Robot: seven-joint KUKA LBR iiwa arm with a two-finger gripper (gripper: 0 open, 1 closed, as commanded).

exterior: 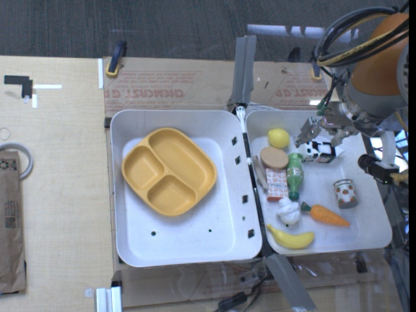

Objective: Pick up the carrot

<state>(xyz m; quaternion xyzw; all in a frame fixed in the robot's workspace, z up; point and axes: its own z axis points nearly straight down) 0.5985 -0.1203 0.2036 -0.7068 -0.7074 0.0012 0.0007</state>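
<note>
Fig. legend, overhead slant view. I run this rig remotely; notes as I read them.

Right bin [374, 236]: carrot [327, 214] lies flat near the front edge, toward the front-right corner, green stub pointing at the bin's centre, tip toward the right wall. Just beside it on the centre side sits a small white lump [288, 211]; a banana [290, 238] lies nearer the front-left corner; a small jar [345, 193] stands just behind the carrot, close to the right wall. Further back, along the left wall: lemon [278, 137], round brown item [275, 157], red-and-white packet [276, 182], green bottle [295, 176].

Gripper [320, 137] hangs over the back half of the right bin, its fingers spread apart w/ nothing between them, above a black-and-white object [320, 151]. It's well apart from the carrot.

Left bin [130, 239]: holds a yellow divided tray [170, 170], not relevant.

Step in hand, my judgement: approach phase, no grasp yet. Next move calls for travel toward the front edge, wrist turned so the fingers straddle the carrot across its width, then descent. Risk: jar and white lump crowd both sides, so approx. mid-body placement looks safest.
</note>
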